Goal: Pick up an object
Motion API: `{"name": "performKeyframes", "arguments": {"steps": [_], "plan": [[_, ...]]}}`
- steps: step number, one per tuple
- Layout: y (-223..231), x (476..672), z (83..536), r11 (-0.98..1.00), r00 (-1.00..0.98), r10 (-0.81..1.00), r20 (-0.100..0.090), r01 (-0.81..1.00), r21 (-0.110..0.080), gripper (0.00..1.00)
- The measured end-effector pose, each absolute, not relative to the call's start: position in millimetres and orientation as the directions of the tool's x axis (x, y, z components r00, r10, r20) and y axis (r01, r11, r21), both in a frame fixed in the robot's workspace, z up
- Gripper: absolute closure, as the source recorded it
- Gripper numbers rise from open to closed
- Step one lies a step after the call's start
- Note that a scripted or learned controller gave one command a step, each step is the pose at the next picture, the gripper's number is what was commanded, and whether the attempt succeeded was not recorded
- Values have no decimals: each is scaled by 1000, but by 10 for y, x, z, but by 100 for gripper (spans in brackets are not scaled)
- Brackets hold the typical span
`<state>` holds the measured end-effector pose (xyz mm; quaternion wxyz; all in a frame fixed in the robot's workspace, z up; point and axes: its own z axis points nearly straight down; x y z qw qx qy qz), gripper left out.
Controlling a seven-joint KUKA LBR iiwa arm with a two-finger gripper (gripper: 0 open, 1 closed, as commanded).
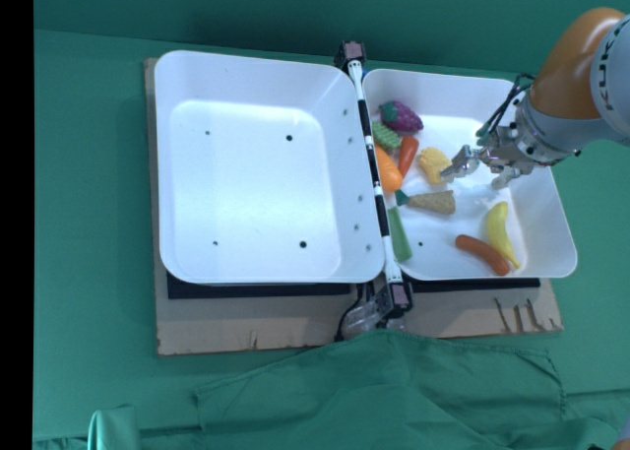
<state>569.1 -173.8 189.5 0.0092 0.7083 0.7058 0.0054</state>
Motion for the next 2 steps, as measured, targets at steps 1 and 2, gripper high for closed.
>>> {"name": "performKeyframes", "arguments": {"steps": [1, 2], "plan": [[-1748, 5718, 2034, -7, 7, 1000, -8, 999, 34, 100], [-1754, 5654, 2660, -3, 3, 1000, -4, 1000, 11, 100]]}}
